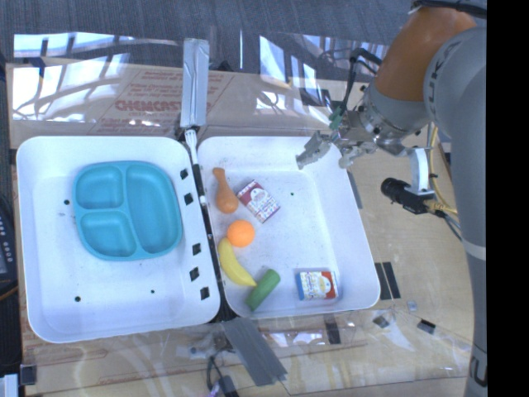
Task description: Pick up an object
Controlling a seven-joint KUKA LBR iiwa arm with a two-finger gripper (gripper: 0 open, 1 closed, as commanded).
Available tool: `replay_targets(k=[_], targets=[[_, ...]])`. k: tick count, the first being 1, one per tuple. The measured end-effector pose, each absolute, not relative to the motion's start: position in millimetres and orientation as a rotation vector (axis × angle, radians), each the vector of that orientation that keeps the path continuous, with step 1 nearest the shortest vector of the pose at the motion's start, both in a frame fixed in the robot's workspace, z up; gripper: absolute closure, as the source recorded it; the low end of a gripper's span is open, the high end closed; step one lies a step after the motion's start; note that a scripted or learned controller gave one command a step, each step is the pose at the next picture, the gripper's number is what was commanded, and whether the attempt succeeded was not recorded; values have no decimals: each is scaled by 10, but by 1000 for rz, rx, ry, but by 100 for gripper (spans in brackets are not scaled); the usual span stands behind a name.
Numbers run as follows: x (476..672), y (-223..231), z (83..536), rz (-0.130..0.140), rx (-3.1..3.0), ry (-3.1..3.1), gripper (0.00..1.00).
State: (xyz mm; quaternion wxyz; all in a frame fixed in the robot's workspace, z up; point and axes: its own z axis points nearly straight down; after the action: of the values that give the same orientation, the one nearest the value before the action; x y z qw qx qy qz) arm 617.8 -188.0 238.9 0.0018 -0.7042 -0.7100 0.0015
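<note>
Gripper [329, 154] above right bin [347, 222] upper edge; fingers spread apart, nothing between. Orange [240, 233] well apart.

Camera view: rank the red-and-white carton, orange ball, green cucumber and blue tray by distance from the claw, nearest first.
1. Red-and-white carton: right bin, down-left of the claw.
2. Orange ball: right bin, just below the carton.
3. Green cucumber: right bin's near edge.
4. Blue tray: left bin, across the divider.
</note>
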Motion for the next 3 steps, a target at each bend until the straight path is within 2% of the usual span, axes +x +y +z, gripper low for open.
replay_targets(k=[1,2,3], targets=[[6073,-1507,1373,7,-2267,-2166,0],[5970,-1582,1017,-5,-2150,-2292,0],[6148,-1141,927,0,-2044,-2387,0]])
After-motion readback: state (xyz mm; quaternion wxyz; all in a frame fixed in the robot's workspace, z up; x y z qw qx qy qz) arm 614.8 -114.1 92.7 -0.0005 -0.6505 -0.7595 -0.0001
